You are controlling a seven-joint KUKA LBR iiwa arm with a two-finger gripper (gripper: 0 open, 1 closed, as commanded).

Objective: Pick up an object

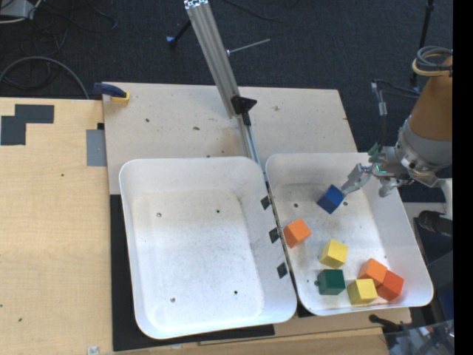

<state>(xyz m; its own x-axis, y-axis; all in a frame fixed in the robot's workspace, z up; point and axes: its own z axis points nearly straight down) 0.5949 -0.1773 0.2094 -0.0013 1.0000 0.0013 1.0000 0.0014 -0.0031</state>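
Item: blue cube (331, 198), upper middle of the right-hand bin (414, 231), tilted at the tip of the gripper (369, 178); whether the fingers clasp it cannot be told; best handled by a straight lift, clear of the orange cube (297, 232) below-left.

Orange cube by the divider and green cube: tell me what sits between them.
In the camera view, a yellow cube sits just right of the line from the orange cube to the green cube; otherwise only bare floor of the right bin.
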